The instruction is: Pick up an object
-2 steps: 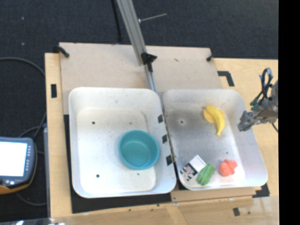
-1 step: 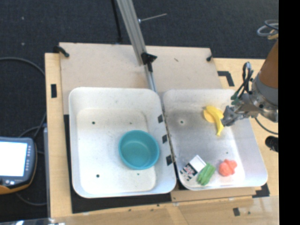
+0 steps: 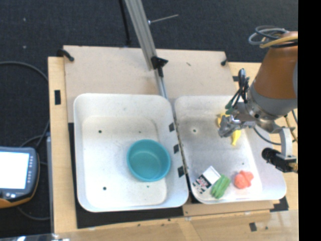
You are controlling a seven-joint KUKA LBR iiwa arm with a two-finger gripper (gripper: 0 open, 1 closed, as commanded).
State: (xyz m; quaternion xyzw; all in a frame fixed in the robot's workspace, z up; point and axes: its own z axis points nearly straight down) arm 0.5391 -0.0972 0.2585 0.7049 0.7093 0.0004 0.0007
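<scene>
Gripper (image 3: 229, 128) over right bin (image 3: 200, 115)
Jaw state cannot be determined; yellow object (image 3: 234, 137) lies just beside the gripper.

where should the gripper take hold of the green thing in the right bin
Probably across the middle of the green object, coming straight down from above. It lies flat and elongated, slanted in the right bin, so closing across its narrow width suits. The black-and-white card touches one side and the orange object sits close, leaving little room.

A robotics lab: plywood bench (image 3: 100, 69), aluminium camera mast (image 3: 143, 26), teach pendant (image 3: 17, 174), loose cables on dark carpet.
</scene>
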